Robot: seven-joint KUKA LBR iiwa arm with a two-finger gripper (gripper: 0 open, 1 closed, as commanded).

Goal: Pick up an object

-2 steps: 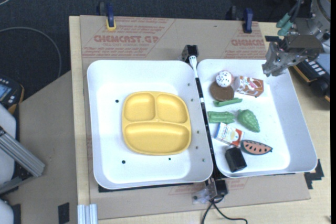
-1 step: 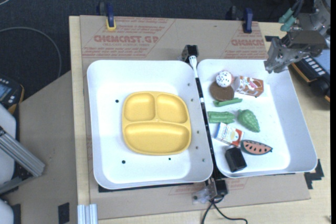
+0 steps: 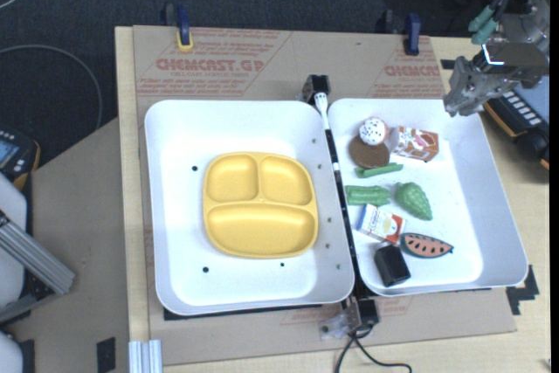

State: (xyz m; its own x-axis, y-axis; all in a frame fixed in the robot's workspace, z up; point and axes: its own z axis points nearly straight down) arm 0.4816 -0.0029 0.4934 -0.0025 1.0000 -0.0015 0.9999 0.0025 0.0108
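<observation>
Toys are lying clustered in the right bin, and any of them could be serving as the object to pick: a white speckled ball touching a brown disc, a red-and-white packet, a green bean pod, a leafy green piece, a small carton, a black block and a watermelon slice. The left bin is carrying a yellow divided plate. The end effector is hanging over the far right corner of the right bin, above its rim and apart from every toy; whether its fingers are apart or together cannot be told from this angle, and nothing is showing between them.

The arm is likely positioning for a descent. To do this well, it should be aiming at a piece with room around it, such as the watermelon slice or the leafy green piece, centring over it before dropping, and avoiding the ball and disc, which are touching
</observation>
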